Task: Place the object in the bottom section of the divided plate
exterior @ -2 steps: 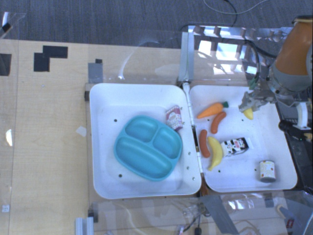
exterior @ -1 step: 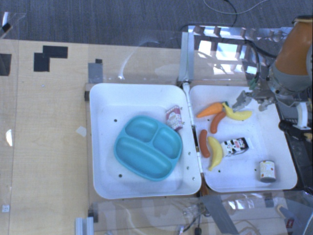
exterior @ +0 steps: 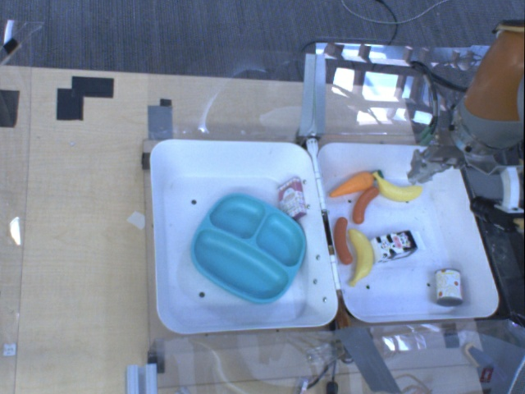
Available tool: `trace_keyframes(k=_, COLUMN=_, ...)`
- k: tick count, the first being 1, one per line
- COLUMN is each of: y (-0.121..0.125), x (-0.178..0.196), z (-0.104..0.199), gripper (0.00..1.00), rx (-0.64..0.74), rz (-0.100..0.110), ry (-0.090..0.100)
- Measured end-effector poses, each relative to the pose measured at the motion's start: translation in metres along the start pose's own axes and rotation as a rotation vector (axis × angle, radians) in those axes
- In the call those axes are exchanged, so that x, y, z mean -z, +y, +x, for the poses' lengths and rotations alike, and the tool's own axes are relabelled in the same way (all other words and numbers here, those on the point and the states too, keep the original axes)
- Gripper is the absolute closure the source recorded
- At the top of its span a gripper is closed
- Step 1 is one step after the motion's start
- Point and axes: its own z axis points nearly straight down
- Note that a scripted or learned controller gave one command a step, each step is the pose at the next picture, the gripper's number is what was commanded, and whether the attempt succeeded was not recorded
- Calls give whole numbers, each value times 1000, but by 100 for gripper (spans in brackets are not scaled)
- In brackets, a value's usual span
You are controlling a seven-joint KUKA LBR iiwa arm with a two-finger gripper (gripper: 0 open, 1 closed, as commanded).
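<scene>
Two shallow white bins side by side: left bin [exterior: 176,220], right bin [exterior: 476,294]. Blue divided plastic plate [exterior: 248,248] in left bin, small red-and-white packet [exterior: 292,198] touching its upper right rim. Right bin: orange carrot [exterior: 351,183], yellow banana [exterior: 397,190], two reddish sausages [exterior: 363,205] [exterior: 342,240], second yellow banana [exterior: 361,257], black-and-white carton [exterior: 394,245], small pale can [exterior: 448,286]. Gripper [exterior: 428,164] over right bin's upper right, just beside upper banana's end; nothing seen between fingers, jaw state cannot be told.
</scene>
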Motion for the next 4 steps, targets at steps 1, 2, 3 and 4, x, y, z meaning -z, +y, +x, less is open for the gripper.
trace_keyframes(k=1, y=0, x=0, z=0, gripper=0, rx=0, rz=0, ry=0)
trace_keyframes(k=2, y=21, x=-59, z=-45, gripper=0, rx=-44, rz=5, ry=2)
trace_keyframes(k=3, y=18, x=-121, z=-52, gripper=0, rx=-52, rz=2, ry=1)
trace_keyframes(k=4, y=52, x=-121, z=-50, gripper=0, rx=113, rz=16, ry=7)
